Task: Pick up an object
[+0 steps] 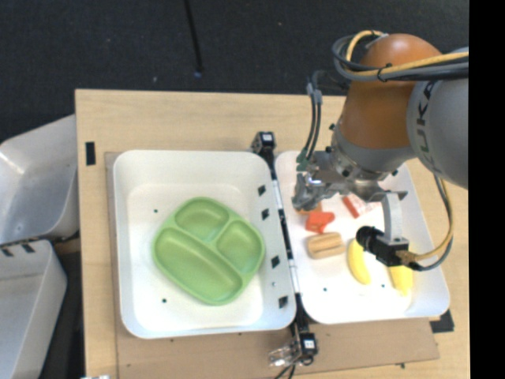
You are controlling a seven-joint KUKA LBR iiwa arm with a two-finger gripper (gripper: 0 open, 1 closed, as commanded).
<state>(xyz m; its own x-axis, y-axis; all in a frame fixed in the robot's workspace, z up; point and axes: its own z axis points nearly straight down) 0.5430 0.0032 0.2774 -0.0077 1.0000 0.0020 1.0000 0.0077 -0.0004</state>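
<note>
Looming closest, the grey-and-orange arm's two-finger gripper (309, 198) is hanging over the right white bin (432, 290); finger spread, cannot tell. Small orange-red plastic block (319, 220) is lying just below-right of it, tan cylinder (324, 245) beyond.

Hand (306, 197) hangs just above orange piece (319, 220).

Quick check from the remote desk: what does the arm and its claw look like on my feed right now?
The arm is grey with a rounded orange band above the wrist, and dark lettering on the grey shell. Yellow and black cables loop over the top of the band, and another yellow cable trails down at the right. The claw is a compact silver-grey metal assembly with dark fittings.
</note>
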